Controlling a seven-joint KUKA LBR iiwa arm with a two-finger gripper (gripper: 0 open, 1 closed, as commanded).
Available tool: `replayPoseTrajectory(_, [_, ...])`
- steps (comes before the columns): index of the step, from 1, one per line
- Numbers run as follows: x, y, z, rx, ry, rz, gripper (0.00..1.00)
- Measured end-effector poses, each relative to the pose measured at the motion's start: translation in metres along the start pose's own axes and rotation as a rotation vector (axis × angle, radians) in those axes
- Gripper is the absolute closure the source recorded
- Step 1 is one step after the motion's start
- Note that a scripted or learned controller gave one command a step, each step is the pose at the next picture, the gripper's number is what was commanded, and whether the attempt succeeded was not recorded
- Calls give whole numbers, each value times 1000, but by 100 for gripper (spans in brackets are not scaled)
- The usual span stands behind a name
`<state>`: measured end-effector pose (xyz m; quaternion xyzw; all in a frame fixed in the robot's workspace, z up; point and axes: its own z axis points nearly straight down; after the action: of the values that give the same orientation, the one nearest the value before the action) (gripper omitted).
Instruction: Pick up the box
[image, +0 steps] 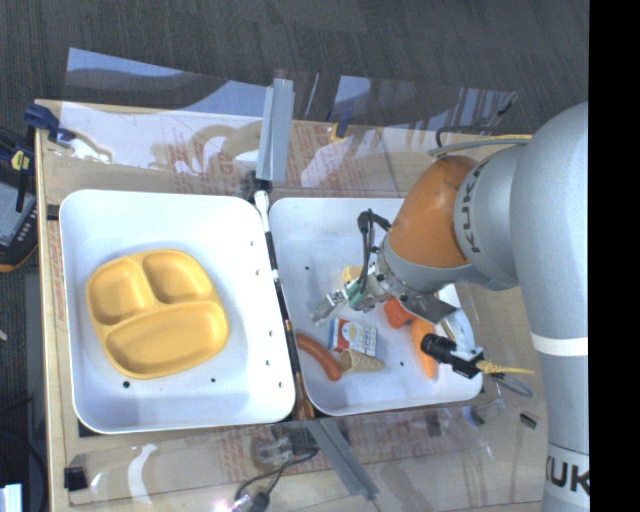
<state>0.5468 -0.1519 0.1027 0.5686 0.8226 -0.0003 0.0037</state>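
The small white and blue cardboard box with an orange picture (359, 338) lies flat in the right-hand white plastic bin (300, 225), toward its near edge. A red sausage-shaped toy (318, 357) sits just to its left, a tan cone-shaped piece (362, 362) touches its near side, and orange toy pieces (428, 360) lie to its right. The grey arm's wrist with the orange band (435, 215) hangs over the bin, and the gripper (352, 293) sits just beyond the box's far edge, near a green and silver item (335, 301). How far the jaws are open I cannot tell. I'd say it should shift nearer, centre over the box, and straddle its narrow sides, steering clear of the cone and sausage. The left bin holds a yellow divided plate (155, 312).
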Motion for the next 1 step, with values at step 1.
replayPoseTrajectory(1, [25, -46, 11, 7, 8, 92, 0])
